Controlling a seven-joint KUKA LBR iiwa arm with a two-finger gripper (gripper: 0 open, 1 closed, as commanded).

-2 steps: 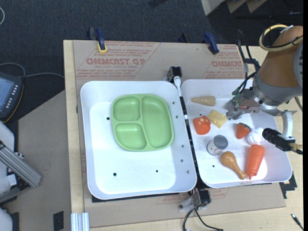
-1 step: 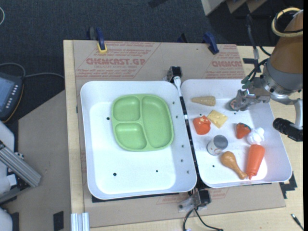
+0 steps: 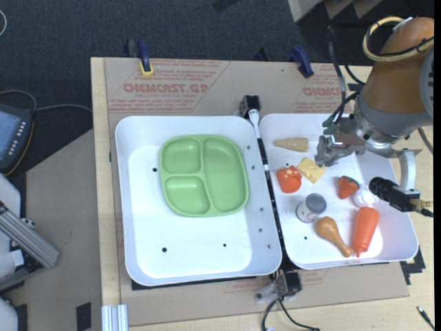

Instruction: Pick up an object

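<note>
Cheese wedge (image 3: 311,170) | just below fingers (image 3: 329,150) | finger spread: cannot tell

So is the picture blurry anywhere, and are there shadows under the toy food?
Camera view: mostly sharp, though slightly soft on the end effector and the small toys. Lighting is even; the white bins look bright without harsh glare. Soft, faint shadows sit beside the green divided plate, the toy carrot and the toy drumstick. The dark floor at the top lacks detail.

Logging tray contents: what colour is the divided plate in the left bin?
Light green; the divided plate shows clearly in the camera view.
</note>
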